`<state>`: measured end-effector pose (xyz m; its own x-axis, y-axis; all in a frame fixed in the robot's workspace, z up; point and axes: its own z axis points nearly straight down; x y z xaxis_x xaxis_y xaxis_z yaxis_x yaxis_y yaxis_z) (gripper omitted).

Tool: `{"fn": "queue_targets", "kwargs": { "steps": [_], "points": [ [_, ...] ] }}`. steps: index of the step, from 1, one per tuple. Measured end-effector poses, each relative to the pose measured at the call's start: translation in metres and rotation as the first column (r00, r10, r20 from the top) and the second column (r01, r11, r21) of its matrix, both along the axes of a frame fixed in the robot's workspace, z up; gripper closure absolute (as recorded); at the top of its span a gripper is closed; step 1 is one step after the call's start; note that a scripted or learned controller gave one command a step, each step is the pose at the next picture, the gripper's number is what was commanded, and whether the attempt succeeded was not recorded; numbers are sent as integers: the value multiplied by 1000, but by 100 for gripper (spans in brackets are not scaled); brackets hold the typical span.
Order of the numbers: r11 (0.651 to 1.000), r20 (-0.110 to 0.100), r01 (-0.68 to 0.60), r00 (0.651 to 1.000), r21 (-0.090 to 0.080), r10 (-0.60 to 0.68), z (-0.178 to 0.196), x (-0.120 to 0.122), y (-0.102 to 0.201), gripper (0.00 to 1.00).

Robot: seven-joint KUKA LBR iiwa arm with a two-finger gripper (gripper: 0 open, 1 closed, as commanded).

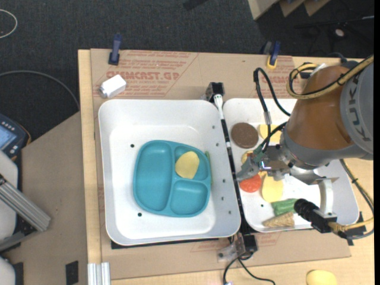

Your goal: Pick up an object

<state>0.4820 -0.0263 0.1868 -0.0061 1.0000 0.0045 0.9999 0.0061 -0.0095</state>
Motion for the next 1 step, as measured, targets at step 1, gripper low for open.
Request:
{"fn": "queue_targets", "kwargs": {
  "steps": [1],
  "points": [
    [1000, 11, 7, 1000, -4, -7, 13, 3, -5, 100]
  ]
}}
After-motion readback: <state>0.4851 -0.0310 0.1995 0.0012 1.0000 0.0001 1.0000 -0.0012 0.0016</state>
